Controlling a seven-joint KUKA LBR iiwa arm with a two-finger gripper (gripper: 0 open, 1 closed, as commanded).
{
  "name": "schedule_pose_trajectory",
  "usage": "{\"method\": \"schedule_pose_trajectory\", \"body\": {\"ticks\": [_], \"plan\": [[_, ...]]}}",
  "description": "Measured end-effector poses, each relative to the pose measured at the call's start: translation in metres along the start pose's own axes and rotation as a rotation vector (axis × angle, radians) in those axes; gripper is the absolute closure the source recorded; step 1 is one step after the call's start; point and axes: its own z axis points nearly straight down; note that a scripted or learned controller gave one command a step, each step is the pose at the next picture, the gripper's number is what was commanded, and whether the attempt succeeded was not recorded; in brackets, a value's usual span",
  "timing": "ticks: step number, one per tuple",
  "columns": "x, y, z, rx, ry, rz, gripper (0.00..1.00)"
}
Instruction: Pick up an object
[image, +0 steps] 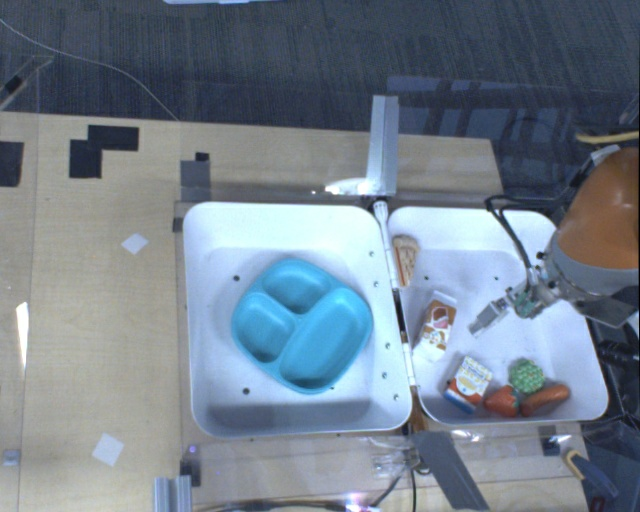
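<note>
The right bin (560, 345) holds several small items. A brown-and-white carton (436, 325) lies near its left wall, with a tan pastry-like piece (404, 260) above it. Along the front lie a small blue-and-yellow box (468, 383), a red tomato-like piece (502, 401), a green broccoli-like piece (527, 376) and an orange-red sausage shape (545, 397). My gripper (488, 317) hangs over the middle of the right bin, just right of the carton and above the small box, with nothing visibly in it. The arm's orange band (605, 215) sits over the bin's right side.
The left bin (205, 300) carries a blue divided plate (302, 325) at its centre. A metal post (383, 145) stands behind the wall between the bins. Cables (510, 235) trail from the wrist across the right bin's back corner.
</note>
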Motion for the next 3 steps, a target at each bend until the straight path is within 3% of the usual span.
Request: {"method": "schedule_pose_trajectory", "body": {"ticks": [1,2,3], "plan": [[0.008,0.005,0.018,0.002,0.002,0.011,0.00],[0.008,0.039,0.046,-0.004,-0.005,0.086,0.00],[-0.032,-0.034,0.068,-0.003,-0.006,-0.134,0.00]]}}
